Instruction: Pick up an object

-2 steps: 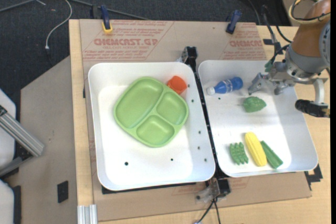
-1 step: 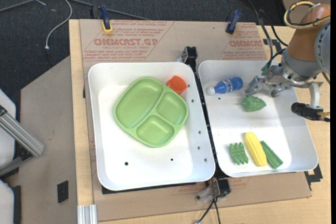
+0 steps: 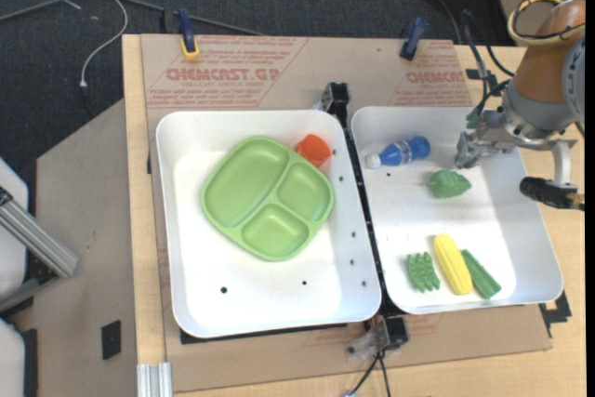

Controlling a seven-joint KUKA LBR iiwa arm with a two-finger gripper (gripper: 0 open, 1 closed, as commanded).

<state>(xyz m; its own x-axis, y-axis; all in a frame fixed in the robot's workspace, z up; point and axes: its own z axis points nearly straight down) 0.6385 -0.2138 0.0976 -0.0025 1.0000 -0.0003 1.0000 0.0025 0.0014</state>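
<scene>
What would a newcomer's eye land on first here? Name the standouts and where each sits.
The big green divided plate lies in the left bin, with an orange object at its upper right edge. In the right bin, a yellow corn cob lies near the front, and the arm's hand hangs between a blue bottle and a green lump.

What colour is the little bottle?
Blue, with a white cap; the bottle shows in the camera view.
</scene>
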